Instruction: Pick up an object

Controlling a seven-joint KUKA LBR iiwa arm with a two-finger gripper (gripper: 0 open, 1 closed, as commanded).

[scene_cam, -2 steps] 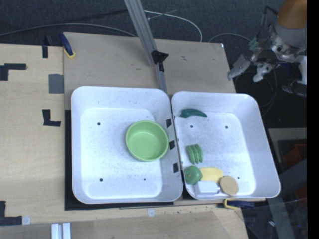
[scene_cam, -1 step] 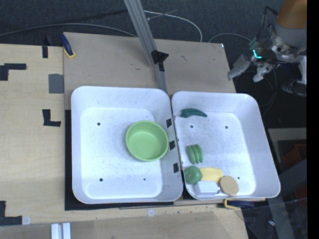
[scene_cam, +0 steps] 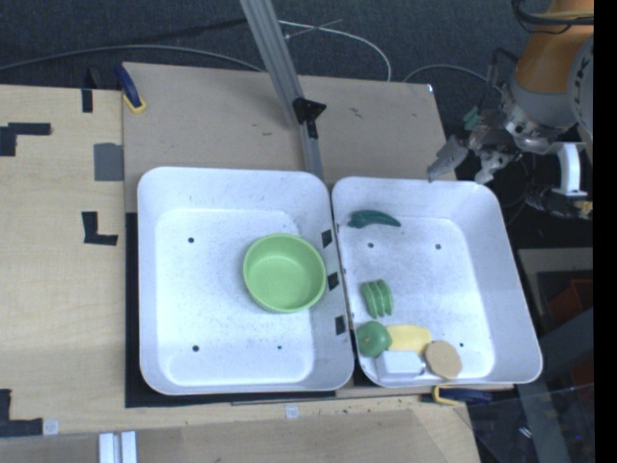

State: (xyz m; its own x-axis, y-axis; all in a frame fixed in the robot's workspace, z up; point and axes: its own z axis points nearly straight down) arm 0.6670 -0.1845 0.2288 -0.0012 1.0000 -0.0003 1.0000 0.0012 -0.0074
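Observation:
My gripper [scene_cam: 467, 164] hangs over the back right corner of the right bin [scene_cam: 501, 258], its two grey fingers spread apart with nothing between them. In the right bin lie a dark green pepper-like piece [scene_cam: 373, 220] near the back left, a ribbed light green piece [scene_cam: 377, 298] in the middle left, and at the front a green round fruit [scene_cam: 373, 338], a yellow banana-shaped piece [scene_cam: 410, 336], a white block [scene_cam: 402, 363] and a tan round piece [scene_cam: 443, 359]. A green bowl [scene_cam: 283, 273] sits in the left bin [scene_cam: 164, 287].
A grey metal pole [scene_cam: 280, 61] slants down from the top to the seam between the bins. Cables run over the dark floor behind the bench. A blue and yellow clamp [scene_cam: 129, 89] sits at the board's back left corner.

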